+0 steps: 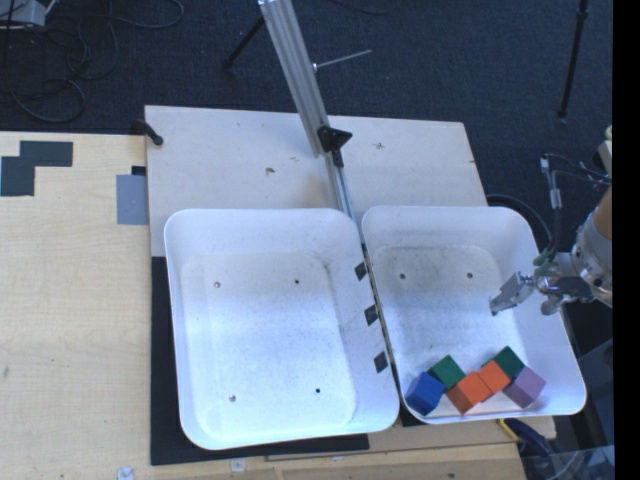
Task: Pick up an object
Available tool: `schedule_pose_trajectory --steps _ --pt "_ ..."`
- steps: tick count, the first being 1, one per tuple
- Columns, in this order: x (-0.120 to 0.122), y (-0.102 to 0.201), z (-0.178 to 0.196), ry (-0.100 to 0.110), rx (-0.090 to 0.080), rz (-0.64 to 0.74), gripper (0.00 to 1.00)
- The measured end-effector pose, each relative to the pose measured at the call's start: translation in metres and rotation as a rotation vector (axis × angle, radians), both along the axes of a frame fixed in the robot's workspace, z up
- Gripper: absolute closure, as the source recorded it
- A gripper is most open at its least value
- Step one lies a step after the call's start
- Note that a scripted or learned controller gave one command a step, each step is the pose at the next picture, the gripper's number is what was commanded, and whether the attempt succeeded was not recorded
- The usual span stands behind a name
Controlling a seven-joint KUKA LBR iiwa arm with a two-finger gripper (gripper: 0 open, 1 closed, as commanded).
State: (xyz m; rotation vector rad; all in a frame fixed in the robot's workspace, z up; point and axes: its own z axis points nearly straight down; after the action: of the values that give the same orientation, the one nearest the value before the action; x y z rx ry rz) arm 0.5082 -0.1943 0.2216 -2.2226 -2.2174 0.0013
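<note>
Several small cubes lie clustered in the near right corner of the right bin (520,223): a blue cube (425,393), a green cube (447,370), two orange cubes (465,395) (493,376), a dark green cube (510,359) and a purple cube (526,386). My gripper (526,299) hangs over the right side of that bin, above and behind the cubes and apart from them. Its fingers are spread open with nothing between them.
The left bin (190,268) stands beside the right one, with dark clips (370,314) along the shared rim. A slanted aluminium post (300,68) rises behind the bins. Cables (555,193) hang at the right by the arm.
</note>
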Motion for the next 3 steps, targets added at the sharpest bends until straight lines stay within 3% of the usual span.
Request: schedule_pose_trajectory --steps 1,2,3 --pt "-0.016 0.047 0.146 -0.009 -0.002 0.006 0.00" --pt "0.009 0.096 0.115 0.003 0.001 0.007 0.00" --pt "0.059 0.074 0.033 0.007 0.000 0.002 0.00"
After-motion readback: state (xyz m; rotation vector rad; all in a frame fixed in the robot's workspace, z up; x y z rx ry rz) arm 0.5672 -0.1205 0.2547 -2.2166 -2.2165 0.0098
